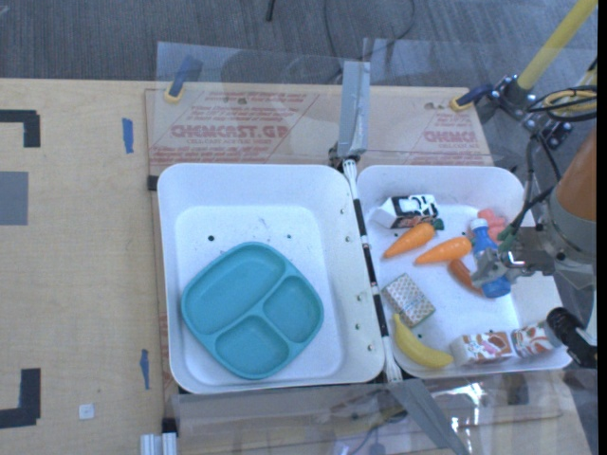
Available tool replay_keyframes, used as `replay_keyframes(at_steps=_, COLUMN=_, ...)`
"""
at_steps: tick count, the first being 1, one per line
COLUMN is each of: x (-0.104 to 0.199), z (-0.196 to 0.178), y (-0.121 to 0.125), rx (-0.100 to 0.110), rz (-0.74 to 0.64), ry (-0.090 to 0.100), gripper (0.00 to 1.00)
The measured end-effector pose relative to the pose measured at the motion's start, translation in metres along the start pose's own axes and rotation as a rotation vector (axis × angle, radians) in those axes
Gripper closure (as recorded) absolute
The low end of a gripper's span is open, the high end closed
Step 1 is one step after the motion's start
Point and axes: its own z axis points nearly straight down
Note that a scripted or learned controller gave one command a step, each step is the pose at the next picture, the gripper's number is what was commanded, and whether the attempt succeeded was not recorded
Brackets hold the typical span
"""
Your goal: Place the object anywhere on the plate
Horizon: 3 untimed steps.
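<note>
On the worktop two shallow white bins sit side by side. Left bin: holds one teal plate with three compartments, lying flat, rotated at a slant, nothing on it. Right bin: holds all loose items. Near its back wall, a black-and-white carton. Just in front of that, two orange carrots, one angled toward the divider, the other beside it and pointing right. A small patterned box lies near the divider, with a yellow banana just in front of it. Along the front wall, a brown-and-white carton and a second small packet lie end to end.

The arm enters from the right; its end effector is low inside the right bin, over a blue bottle-like object with a reddish cap end. A further orange item lies touching that cluster. Whether the end effector is spread or pinching anything cannot be told; the parts overlap in this view.
</note>
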Motion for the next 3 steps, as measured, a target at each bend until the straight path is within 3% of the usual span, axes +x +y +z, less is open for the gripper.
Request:
replay_keyframes(at_steps=1, x=0.05, z=0.009, y=0.0, rx=0.003, rz=0.049, ry=0.001, gripper=1.0)
replay_keyframes(at_steps=2, x=0.013, z=0.079, y=0.018, rx=0.001, rz=-0.297, ry=0.001, gripper=1.0)
replay_keyframes(at_steps=3, x=0.075, z=0.034, y=0.022, rx=-0.002, rz=-0.277, ry=-0.002, gripper=1.0)
